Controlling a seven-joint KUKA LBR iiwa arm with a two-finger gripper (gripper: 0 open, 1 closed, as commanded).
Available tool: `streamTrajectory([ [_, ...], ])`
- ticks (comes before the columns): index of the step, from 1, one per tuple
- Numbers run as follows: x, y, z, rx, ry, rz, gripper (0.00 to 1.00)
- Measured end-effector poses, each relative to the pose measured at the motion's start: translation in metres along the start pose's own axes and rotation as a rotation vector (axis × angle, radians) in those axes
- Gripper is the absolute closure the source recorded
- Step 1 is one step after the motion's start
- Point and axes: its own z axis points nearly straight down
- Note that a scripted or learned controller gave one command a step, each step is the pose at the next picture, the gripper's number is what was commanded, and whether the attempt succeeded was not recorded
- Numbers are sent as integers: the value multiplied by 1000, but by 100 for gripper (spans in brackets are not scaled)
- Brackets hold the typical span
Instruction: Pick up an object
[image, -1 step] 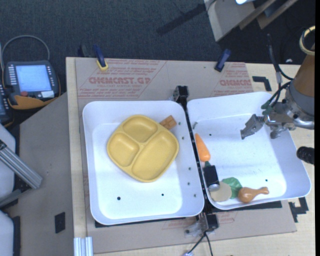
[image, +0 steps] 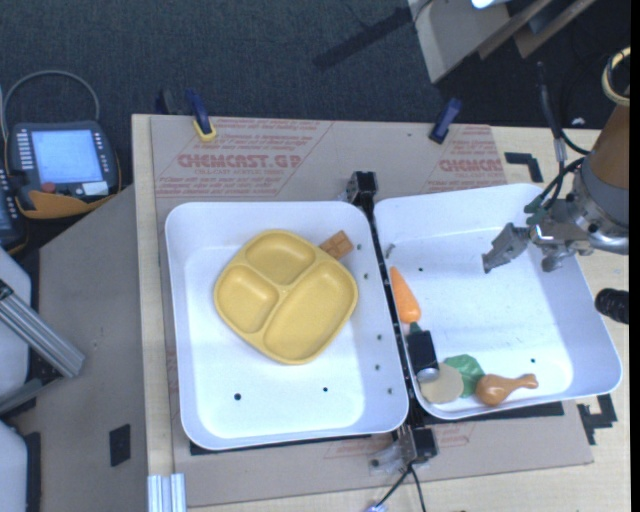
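Observation:
My gripper (image: 524, 257) hangs over the upper right part of the right bin (image: 560, 210). It is open, with nothing between its fingers. Along that bin's left wall lies an orange carrot (image: 404, 296), and a black block (image: 422, 351) lies just below it. In the front left corner sit a tan round disc (image: 441, 385), a green piece (image: 467, 368) and a brown drumstick (image: 503, 386). All of these lie well to the left of and below the gripper.
The left bin (image: 200, 350) bears a yellow divided plate (image: 286, 295), and a small brown block (image: 336, 244) pokes out at the plate's upper right edge. A teach pendant (image: 62, 162) lies off the bench at the far left. Blue clamps (image: 203, 118) hold the cardboard at the back.

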Motion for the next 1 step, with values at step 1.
streamTrajectory([
  [1, 5, 8, 49, 7, 2, 0, 0],
])
